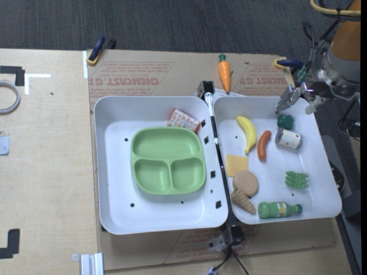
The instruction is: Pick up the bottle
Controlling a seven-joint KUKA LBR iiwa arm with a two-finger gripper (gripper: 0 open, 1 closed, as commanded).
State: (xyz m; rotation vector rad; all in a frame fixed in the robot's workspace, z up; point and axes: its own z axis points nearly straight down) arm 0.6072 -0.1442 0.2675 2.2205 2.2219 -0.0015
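Green plastic marks the bottle, which we find lying on its side at the near edge of the right bin, its cap pointing right. Just to its left lies an ice-cream cone, with a round brown cookie and a yellow cheese slice beyond. We also note a banana, a red sausage, a white can tipped over, a dark green item beside it, and a pea pod near the right wall. The gripper hangs over the bin's far right corner, well apart from the bottle; we cannot tell how its jaws stand. A green divided plate sits in the left bin, with a small patterned packet behind it. A carrot lies on the cardboard beyond the bins.
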